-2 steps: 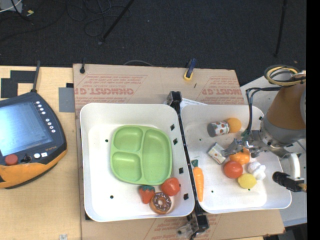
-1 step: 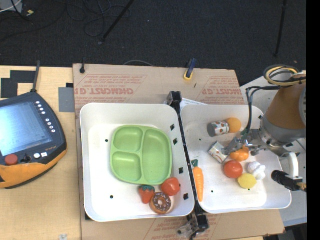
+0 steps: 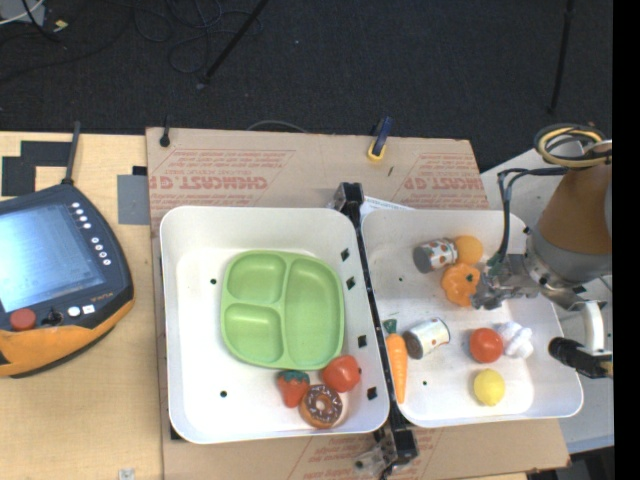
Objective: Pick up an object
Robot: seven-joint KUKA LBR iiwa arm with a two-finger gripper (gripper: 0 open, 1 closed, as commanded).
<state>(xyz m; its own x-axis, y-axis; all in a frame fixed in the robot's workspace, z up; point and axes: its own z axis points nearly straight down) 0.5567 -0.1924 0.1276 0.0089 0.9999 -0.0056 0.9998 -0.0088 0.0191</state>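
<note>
Looking at your tool (image 3: 492, 290), I cannot tell its state; it touches the orange fruit (image 3: 461, 283), still unlifted.

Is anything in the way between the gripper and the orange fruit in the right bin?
Nothing visible stands between them. The gripper sits right against the round orange fruit in the right white bin. A small grey can and a yellow-orange ball crowd the fruit's far side.
</note>
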